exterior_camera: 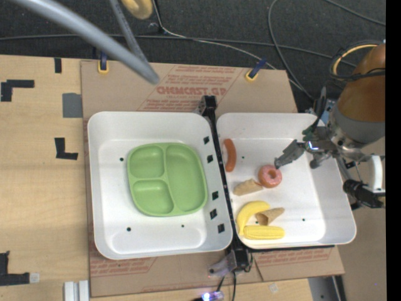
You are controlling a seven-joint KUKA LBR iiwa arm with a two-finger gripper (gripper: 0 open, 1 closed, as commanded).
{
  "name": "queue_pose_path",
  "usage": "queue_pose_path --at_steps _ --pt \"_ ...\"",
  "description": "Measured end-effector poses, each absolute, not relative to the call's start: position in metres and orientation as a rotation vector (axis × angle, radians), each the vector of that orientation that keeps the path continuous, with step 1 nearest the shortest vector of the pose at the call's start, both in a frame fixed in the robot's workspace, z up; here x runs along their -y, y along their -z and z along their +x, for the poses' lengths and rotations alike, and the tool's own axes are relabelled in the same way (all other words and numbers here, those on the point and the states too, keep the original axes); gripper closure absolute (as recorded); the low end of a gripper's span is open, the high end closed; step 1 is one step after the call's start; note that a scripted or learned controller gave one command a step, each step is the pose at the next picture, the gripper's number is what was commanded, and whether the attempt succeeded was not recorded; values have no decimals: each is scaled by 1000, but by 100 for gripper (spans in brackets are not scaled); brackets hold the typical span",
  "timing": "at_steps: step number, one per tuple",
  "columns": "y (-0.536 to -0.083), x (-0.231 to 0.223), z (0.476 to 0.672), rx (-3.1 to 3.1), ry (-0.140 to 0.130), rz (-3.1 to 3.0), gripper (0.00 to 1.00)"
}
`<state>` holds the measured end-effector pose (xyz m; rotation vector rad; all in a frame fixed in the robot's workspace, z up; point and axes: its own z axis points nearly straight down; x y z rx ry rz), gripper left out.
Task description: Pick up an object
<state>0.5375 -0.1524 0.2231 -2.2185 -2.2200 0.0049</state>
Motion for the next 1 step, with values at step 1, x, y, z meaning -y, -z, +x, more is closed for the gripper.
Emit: queue_pose_path --at_steps 1 --pt "-163 155 544 2218 -7 -2217 0"
